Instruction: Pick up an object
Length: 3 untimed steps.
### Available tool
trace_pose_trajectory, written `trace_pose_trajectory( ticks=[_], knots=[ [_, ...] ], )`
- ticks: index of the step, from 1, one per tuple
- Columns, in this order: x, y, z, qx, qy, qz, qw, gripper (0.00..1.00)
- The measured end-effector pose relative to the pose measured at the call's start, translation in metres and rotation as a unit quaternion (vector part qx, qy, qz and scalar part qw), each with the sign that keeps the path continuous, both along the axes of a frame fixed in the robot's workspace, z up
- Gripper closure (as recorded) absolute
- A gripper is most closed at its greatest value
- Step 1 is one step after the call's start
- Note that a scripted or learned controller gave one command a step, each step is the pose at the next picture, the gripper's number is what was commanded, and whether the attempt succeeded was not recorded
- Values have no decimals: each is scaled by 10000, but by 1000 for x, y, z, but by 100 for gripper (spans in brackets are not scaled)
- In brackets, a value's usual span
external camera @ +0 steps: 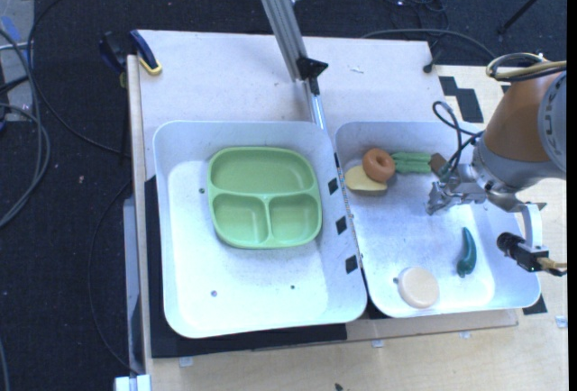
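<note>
Doughnut [379, 165] (brown, ring-shaped) leans on yellow slice [364, 181].

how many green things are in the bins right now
3: a divided plate in the left bin; a green piece behind the donut and a pepper in the right bin. The arm may hide more.

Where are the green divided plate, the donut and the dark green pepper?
green divided plate [265, 197]: camera view, on the central divider.
donut [379, 165]: camera view, on the brown ring's top.
dark green pepper [466, 253]: camera view, mid-body.
</note>
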State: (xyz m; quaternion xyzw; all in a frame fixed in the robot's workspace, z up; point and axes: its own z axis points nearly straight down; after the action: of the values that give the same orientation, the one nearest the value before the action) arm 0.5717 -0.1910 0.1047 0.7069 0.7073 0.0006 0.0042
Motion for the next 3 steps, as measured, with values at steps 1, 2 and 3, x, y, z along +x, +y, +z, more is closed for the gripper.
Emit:
trace_pose_trajectory(
  ticks=[1,2,3],
  knots=[
    [-9,1,47,21,25,-8,10000,100],
    [1,6,104,15,8,13,10000,100],
    [1,1,147,13,7,8,10000,100]
  ],
)
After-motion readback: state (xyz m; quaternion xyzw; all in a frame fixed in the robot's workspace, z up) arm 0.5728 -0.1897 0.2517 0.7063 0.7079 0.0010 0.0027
